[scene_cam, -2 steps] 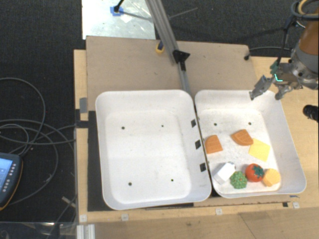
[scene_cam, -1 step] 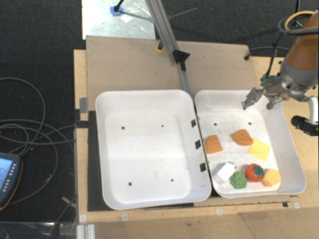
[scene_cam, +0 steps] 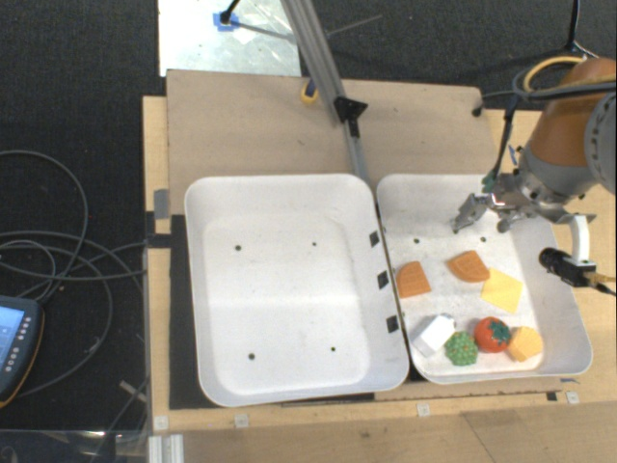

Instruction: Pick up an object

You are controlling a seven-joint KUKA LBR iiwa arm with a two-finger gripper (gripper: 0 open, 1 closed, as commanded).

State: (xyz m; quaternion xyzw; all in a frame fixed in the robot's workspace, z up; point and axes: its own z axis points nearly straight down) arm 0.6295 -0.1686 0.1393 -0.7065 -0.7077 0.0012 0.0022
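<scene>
The right bin (scene_cam: 424, 222) holds several small food toys. An orange slice (scene_cam: 413, 280), a brown-orange wedge (scene_cam: 469, 266) and a yellow cheese piece (scene_cam: 502, 290) lie in its middle. Along its front edge sit a white block (scene_cam: 434, 333), a green broccoli (scene_cam: 462, 348), a red tomato (scene_cam: 492, 335) and an orange cube (scene_cam: 524, 343). My gripper (scene_cam: 485, 219) hangs over the back of this bin, behind the brown-orange wedge. Its fingers are spread open with nothing between them.
The left bin (scene_cam: 280, 287) sits beside the right one, joined by black clips along the shared edge. A grey pole (scene_cam: 318, 46) slants down from the top to the bins' back edge. Cables and a tablet (scene_cam: 14, 340) lie on the floor at left.
</scene>
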